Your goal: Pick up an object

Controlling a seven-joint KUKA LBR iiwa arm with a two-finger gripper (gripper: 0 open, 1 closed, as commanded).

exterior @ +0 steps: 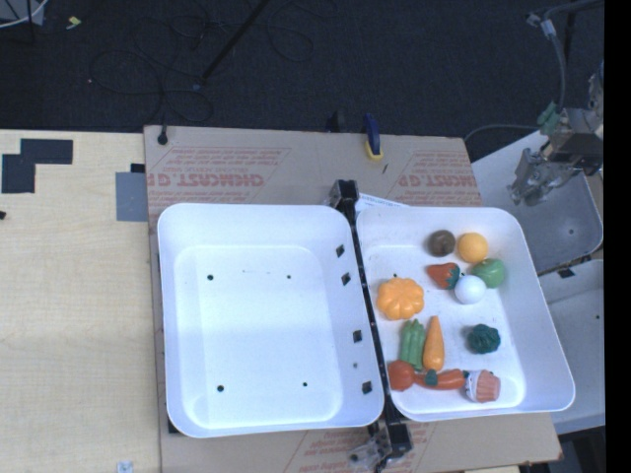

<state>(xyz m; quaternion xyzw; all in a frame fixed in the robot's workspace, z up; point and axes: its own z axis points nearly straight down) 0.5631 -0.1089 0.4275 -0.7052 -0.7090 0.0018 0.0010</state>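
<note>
The right bin [532, 264] holds several toy foods. A brown ball [441, 242] and an orange [472, 247] lie at its far side. Just below them are a red pepper [443, 275], a white ball [469, 289] and a green piece [490, 272]. An orange pumpkin [399, 299] lies near the divider. A green vegetable [411, 343], a carrot [433, 343] and a dark green piece [483, 339] sit lower, with a red tomato [399, 374] near the front. My gripper [529, 181] hangs outside the bin, above and right of its far right corner, well away from the toys.
The left bin [173, 294] has bare white walls and floor. Both bins rest on a cardboard sheet [246, 170]. A grey round plate [567, 230] lies right of the right bin. A blue-and-yellow clamp [373, 136] sits at the cardboard's far edge.
</note>
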